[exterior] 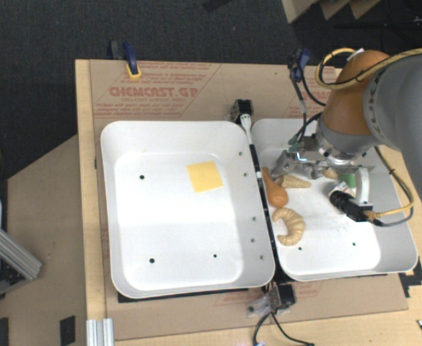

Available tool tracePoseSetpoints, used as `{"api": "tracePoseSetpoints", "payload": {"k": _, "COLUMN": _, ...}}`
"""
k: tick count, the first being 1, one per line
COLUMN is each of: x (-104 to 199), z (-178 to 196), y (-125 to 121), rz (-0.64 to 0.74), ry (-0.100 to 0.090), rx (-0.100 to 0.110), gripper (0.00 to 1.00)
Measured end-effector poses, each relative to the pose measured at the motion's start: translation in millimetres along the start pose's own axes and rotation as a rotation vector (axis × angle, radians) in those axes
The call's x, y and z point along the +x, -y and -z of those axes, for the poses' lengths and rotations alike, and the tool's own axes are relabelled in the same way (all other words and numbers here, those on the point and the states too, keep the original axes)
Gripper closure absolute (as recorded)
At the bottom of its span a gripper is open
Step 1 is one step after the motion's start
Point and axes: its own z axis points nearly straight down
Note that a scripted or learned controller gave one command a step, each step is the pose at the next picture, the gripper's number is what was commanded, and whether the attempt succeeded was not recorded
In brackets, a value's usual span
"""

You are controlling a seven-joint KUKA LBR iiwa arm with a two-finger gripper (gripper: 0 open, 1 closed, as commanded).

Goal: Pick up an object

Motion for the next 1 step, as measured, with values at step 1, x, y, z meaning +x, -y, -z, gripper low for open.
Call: {"api": "tracePoseSetpoints", "payload": {"k": 1, "x": 1.7, "z": -0.1, "y": -5.0, "rz": 0.001, "ry": 0.001, "rx": -0.004, "gripper": 0.0}}
